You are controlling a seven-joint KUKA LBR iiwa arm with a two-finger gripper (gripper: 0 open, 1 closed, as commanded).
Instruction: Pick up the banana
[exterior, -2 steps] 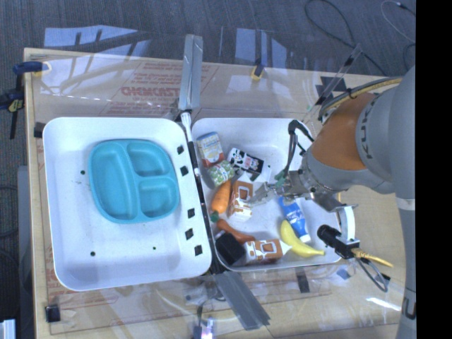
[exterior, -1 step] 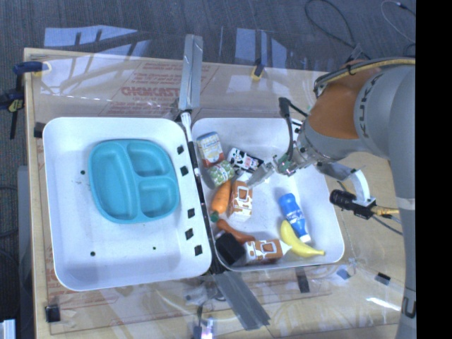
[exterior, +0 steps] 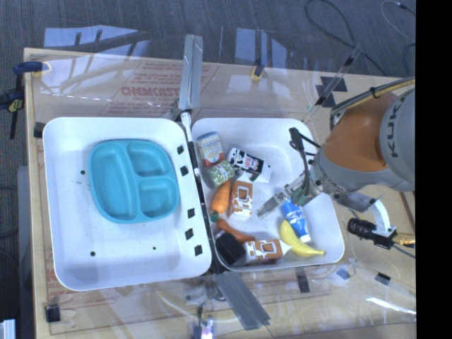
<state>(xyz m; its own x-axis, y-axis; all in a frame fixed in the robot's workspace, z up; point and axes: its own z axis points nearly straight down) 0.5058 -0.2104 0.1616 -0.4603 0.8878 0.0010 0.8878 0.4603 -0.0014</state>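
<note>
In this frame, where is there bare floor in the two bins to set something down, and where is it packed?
The left bin has bare floor all round the blue divided tray, widest along its near edge. In the right bin, the far strip behind the black-and-white carton lies bare. Its near half is crowded: carrot, brown cartons, tube and banana beside the gripper.

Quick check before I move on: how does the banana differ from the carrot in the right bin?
The banana is yellow; the carrot is orange. The banana curves along the bin's near right corner; the carrot is straight and tapered, lying near the left wall. The banana lies just below the blue-and-white tube by the gripper; the carrot sits beside a brown carton. Both rest in the right bin.
</note>
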